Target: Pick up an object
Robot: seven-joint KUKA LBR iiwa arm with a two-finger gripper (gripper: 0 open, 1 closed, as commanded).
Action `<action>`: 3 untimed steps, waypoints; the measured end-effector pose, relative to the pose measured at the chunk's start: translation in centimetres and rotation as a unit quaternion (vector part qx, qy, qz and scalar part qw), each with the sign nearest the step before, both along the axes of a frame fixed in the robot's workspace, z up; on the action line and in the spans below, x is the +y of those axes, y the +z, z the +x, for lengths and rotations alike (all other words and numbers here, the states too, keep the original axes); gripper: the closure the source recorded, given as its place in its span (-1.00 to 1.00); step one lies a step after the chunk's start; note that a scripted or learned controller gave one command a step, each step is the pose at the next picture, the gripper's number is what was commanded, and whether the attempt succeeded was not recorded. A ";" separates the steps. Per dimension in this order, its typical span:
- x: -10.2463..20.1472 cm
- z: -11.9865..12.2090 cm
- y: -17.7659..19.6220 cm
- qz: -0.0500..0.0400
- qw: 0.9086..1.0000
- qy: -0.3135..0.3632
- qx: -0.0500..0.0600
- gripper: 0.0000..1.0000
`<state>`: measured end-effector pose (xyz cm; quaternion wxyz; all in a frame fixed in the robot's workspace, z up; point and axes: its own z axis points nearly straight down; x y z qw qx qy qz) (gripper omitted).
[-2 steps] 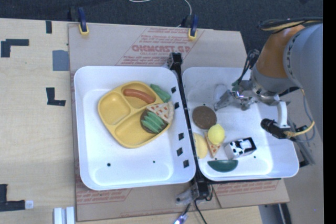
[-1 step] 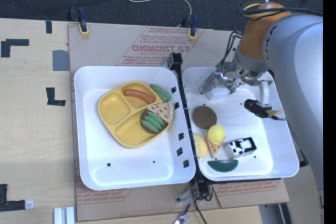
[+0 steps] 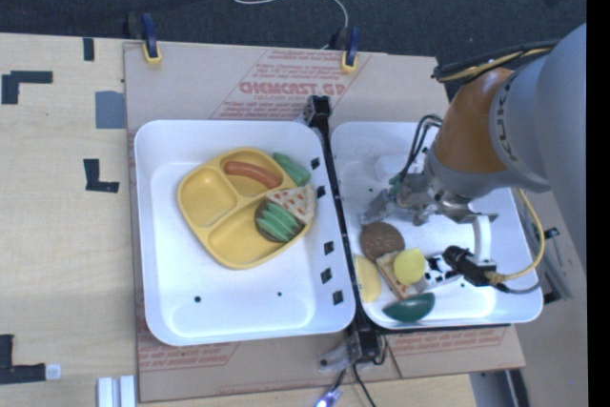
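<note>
My gripper [image 3: 400, 208] hangs over the right bin [image 3: 503, 300], in its upper middle, with its fingers spread open and nothing between them. Just below it lies a round brown cookie [image 3: 381, 238]. Nearer the front edge are a yellow lemon [image 3: 411, 264], a tan sandwich wedge [image 3: 391, 279], a dark green piece [image 3: 410, 308], a black-and-white toy [image 3: 440, 270] and a yellow piece [image 3: 368, 277] against the left wall.
The left bin [image 3: 238, 315] holds a yellow divided tray [image 3: 205, 205] with a hot dog [image 3: 252, 172], a pizza slice [image 3: 291, 201] and green vegetables [image 3: 276, 222]. A black divider [image 3: 329, 205] separates the bins. The arm's orange band [image 3: 472, 124] looms over the right bin's far side.
</note>
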<state>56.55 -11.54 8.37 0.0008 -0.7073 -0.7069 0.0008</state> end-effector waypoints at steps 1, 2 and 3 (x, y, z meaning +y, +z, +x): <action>4.2 9.3 10.5 0.000 1.000 0.004 -0.007 -1.00; -0.2 1.8 8.3 -0.001 1.000 -0.002 0.004 -1.00; -1.3 -4.5 10.9 0.000 1.000 -0.001 0.003 -1.00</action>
